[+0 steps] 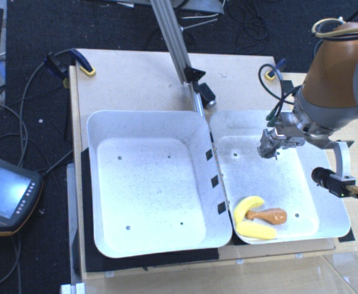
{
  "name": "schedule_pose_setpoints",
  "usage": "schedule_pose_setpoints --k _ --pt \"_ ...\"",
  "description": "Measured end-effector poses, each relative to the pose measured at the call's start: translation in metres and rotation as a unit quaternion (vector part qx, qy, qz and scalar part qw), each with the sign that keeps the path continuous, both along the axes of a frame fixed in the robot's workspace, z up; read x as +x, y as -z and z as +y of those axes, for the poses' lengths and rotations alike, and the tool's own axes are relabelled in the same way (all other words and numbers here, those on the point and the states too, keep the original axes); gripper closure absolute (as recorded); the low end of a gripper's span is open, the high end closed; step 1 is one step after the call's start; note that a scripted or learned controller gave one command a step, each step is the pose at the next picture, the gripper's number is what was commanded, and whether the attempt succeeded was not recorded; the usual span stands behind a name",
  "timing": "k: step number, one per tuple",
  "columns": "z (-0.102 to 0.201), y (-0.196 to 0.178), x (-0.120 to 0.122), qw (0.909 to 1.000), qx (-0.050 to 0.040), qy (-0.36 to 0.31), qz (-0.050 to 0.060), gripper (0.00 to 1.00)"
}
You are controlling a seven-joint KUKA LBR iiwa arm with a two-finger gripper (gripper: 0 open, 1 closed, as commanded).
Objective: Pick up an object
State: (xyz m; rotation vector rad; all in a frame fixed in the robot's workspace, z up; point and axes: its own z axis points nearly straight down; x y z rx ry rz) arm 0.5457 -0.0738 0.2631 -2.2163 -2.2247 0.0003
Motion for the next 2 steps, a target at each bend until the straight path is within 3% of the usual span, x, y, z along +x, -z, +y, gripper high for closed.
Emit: schedule_pose_setpoints --k 1,2 --pt "0.052 0.017 0.010 1.0000 0.0000 0.000 0.000 1.00" --pt "0.103 0.010 0.021 1.0000 0.0001 -0.001 -0.001 1.00"
